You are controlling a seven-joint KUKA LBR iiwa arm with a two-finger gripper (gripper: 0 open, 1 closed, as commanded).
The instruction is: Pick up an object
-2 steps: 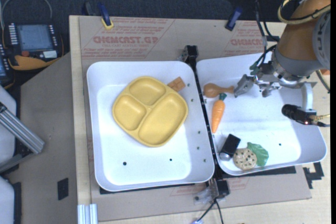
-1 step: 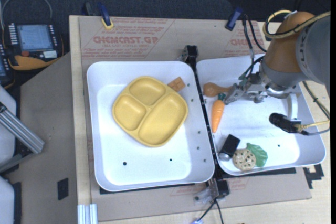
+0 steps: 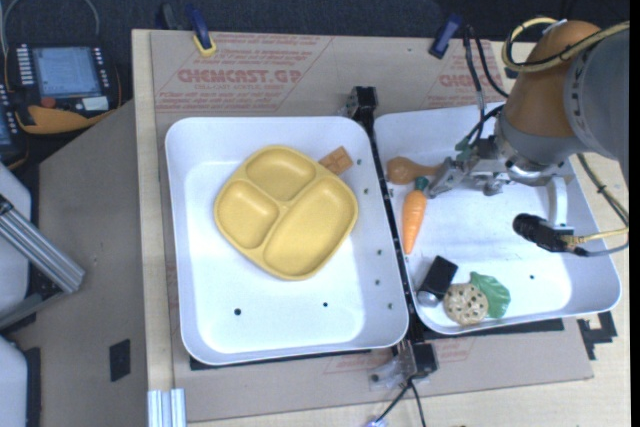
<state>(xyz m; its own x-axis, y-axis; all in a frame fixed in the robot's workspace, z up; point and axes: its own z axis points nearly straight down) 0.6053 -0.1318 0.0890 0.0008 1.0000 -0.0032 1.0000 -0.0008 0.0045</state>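
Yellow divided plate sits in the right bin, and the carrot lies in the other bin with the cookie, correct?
Not quite. The camera view shows the yellow divided plate in the left bin, not the right one. The carrot does lie in the other bin, the right bin, along with the cookie.

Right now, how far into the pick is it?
Approach looks done: the gripper is low in the right bin, beside the carrot. Nothing visibly held. Left: grasp and lift. Cookie and yellow plate lie untouched.
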